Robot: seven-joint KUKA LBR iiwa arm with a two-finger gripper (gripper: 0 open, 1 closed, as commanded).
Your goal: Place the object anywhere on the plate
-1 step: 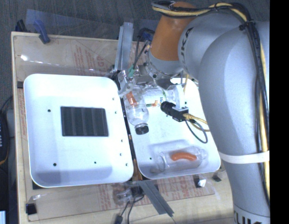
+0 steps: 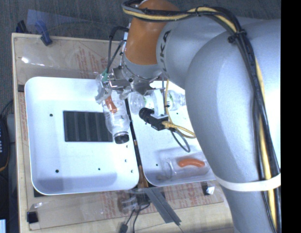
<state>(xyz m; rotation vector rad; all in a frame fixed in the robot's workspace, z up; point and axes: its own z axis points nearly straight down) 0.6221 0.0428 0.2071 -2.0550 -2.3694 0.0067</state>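
Looking down on your bench, you see two shallow white bins with smooth moulded walls and rounded corners, sitting side by side on a pale wooden board [image 2: 68, 205] printed with faint red markings. Your left bin [image 2: 43, 130] has a dark ribbed rectangular grate [image 2: 87, 126] set into its floor and a few small dark dots around it. Your right bin [image 2: 155, 171] is largely covered by the arm.

Low in that right bin, near its front wall, you have a small orange object [image 2: 192, 163], elongated and rounded like a little carrot or sausage, lying on what looks like a clear plate [image 2: 172, 169] with a glassy rim; the transparency makes its outline hard to trace.

Your arm [image 2: 223, 81] sweeps in from the right, a broad matte grey shell with yellow and black cables running along it, then the glossy orange band [image 2: 143, 38] above the wrist. The gripper [image 2: 114, 115] hangs over the seam between the bins, leaning toward the left bin's right edge, with clear plastic-looking fingers, an orange fleck and a dark round tip below. Whether those fingers are parted or closed, you cannot tell from this angle, and nothing shows plainly between them.
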